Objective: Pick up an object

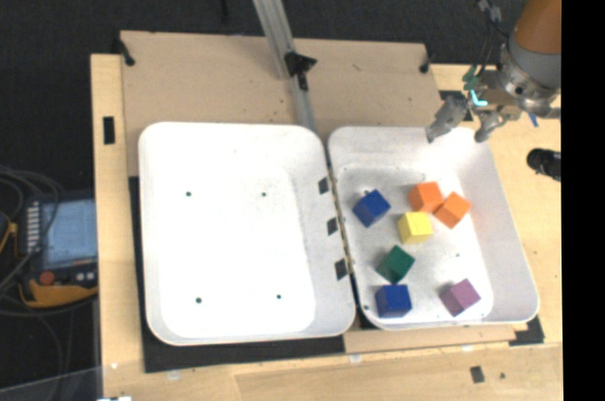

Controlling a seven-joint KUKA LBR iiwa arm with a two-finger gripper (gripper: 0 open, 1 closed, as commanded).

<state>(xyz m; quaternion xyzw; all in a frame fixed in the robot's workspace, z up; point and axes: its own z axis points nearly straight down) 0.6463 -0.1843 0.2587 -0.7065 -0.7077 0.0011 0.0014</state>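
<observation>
The right bin (378, 147) holds several small cubes: two blue ones (371, 207) (393, 300), two orange ones (425, 196) (453, 209), a yellow one (414, 226), a green one (395, 263) and a purple one (459, 296). My gripper (463, 127) hangs over the bin's far right corner, above and behind the orange cubes. Its two fingers stand apart, open, with nothing between them.
The left bin (232, 229) lies beside the right one. A slanted metal pole (269, 11) rises behind the bins. A control box with cables (57, 243) sits off the bench at the left. The bench's wooden edge (284, 366) runs along the front.
</observation>
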